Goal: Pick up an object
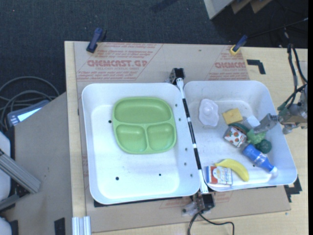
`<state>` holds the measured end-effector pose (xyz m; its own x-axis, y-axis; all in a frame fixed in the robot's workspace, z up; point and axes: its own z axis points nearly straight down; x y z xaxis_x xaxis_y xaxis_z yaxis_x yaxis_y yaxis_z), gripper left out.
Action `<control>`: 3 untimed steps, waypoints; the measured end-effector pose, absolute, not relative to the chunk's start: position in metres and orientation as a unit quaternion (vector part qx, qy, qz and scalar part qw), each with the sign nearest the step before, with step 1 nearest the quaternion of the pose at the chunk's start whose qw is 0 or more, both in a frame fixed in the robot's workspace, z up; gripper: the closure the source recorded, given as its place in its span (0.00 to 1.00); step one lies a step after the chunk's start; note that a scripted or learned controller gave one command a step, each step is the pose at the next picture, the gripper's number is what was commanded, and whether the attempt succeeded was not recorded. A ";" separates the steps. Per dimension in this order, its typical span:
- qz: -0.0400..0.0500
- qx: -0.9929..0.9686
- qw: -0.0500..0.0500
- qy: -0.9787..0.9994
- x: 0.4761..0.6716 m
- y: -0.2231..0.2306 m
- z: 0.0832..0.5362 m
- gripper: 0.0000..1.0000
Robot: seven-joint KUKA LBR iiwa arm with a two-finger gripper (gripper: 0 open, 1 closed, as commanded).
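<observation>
You can see the gripper (268,122) at the right edge of the right bin (217,88), low over the objects there. Its jaws I cannot tell, open or closed. Take the banana (235,168) as your landmark: it lies near the front wall of this bin. Just left of it is a small carton (218,176). Behind it to the right lies a blue bottle (258,157), and behind it a small can (235,135). Further back is a yellow sponge (232,116) and a clear cup (208,112). Far left of the banana, a green divided plate (144,124) sits in the left bin (98,131).
</observation>
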<state>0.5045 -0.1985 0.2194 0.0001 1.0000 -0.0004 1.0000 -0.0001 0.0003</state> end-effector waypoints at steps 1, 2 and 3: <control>0.000 0.707 0.000 0.707 0.550 -0.210 0.084 0.00; 0.000 0.707 0.001 0.708 0.587 -0.172 0.086 0.00; 0.001 0.707 0.000 0.708 0.617 -0.107 0.085 0.00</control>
<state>0.6170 -0.1069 0.0846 -0.0011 1.0000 0.0003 1.0000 0.0011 0.0015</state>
